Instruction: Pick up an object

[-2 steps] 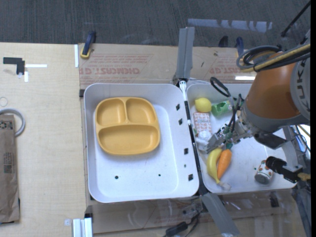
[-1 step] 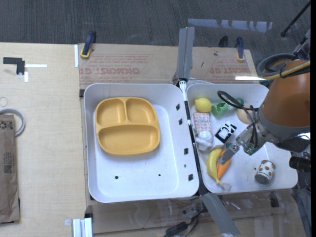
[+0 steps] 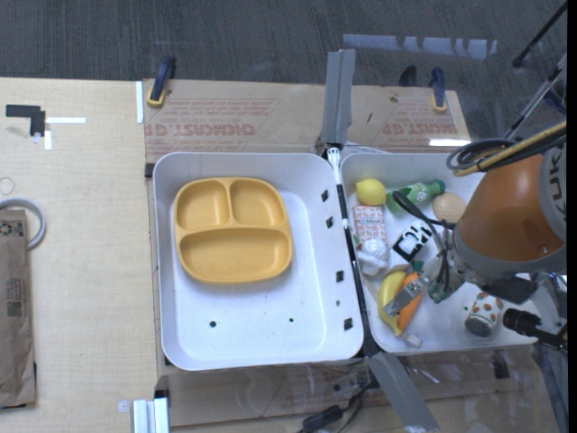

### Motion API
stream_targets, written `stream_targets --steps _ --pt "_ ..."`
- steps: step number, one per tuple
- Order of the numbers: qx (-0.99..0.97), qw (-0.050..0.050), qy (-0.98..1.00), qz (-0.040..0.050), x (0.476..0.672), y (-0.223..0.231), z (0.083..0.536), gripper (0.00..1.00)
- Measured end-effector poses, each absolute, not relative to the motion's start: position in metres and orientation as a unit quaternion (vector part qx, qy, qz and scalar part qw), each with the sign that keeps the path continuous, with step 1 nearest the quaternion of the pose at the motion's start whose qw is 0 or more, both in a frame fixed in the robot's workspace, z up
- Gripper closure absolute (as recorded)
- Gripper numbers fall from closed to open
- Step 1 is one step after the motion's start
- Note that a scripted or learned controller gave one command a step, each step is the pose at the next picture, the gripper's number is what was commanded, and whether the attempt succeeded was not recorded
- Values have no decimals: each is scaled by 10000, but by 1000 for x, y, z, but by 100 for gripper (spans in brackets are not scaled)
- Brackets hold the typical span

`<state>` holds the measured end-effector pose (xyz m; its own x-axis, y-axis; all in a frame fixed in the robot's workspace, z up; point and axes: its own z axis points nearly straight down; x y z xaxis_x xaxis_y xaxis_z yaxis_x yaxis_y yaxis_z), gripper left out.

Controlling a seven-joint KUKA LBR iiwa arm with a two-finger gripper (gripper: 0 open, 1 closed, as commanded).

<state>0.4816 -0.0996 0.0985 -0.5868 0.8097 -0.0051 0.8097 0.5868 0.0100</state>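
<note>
Gripper (image 3: pixel 431 276) is low in the right bin (image 3: pixel 451 336), among the clutter beside the banana (image 3: pixel 391 287) and carrot (image 3: pixel 410 307); its state I cannot tell. Step looks like reaching; next, closing and lifting.

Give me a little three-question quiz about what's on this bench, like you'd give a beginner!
1. True or false: the yellow divided plate lies in the left bin.
2. Which of these is in the right bin? A) a lemon B) a hammer C) a shoe
3. Fill in the blank: the robot arm hangs over the ____ bin.

Key: 1 true; 2 A; 3 right.
</note>
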Motion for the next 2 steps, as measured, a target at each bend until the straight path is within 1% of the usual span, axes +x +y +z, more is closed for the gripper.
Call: stream_targets --steps 1,2 --pt "4562 75 8898 41 483 -100 108 100" --pt "6026 46 7980 27 481 -161 96 100"
